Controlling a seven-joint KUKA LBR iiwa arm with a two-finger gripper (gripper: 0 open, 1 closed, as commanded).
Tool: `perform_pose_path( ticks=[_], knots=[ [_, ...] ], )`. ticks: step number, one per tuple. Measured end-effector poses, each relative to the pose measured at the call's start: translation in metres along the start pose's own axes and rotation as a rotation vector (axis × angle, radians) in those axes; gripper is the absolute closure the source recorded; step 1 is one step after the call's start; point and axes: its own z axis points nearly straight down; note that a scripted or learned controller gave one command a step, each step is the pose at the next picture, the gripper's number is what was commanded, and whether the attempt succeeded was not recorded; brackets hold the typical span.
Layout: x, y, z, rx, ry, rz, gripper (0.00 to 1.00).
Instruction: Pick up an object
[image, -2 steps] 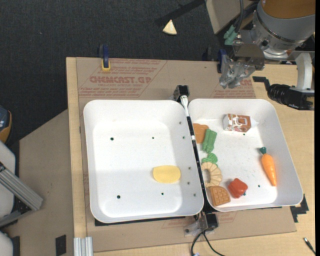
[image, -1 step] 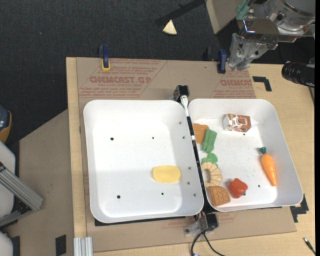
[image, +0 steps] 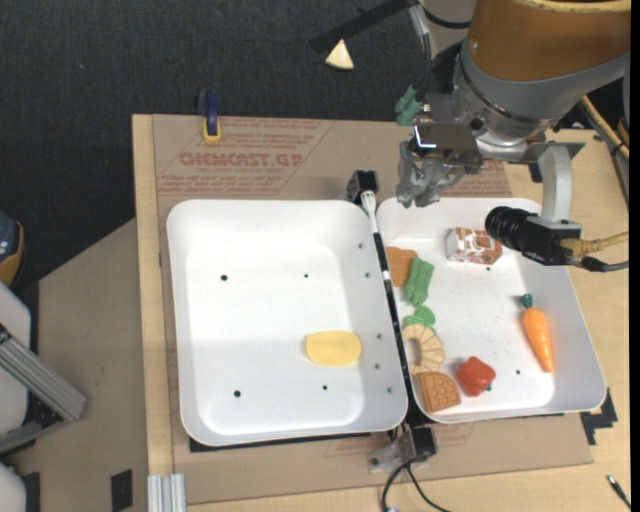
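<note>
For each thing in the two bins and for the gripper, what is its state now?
Gripper: raised over the right bin's far left corner, holding nothing.
Yellow disc: lying flat in the left bin.
Carrot: lying on its side in the right bin, near the right wall.
Red pepper: resting in the right bin.
Waffle: lying at the right bin's near edge.
Wrapped packet: lying apart from the gripper.
</note>
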Motion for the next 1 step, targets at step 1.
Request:
perform_pose_path(
  ticks=[1],
  knots=[
    [0.0163, -0.035, -0.0388, -0.016, 0.002, 0.002, 1.0]
  ],
)
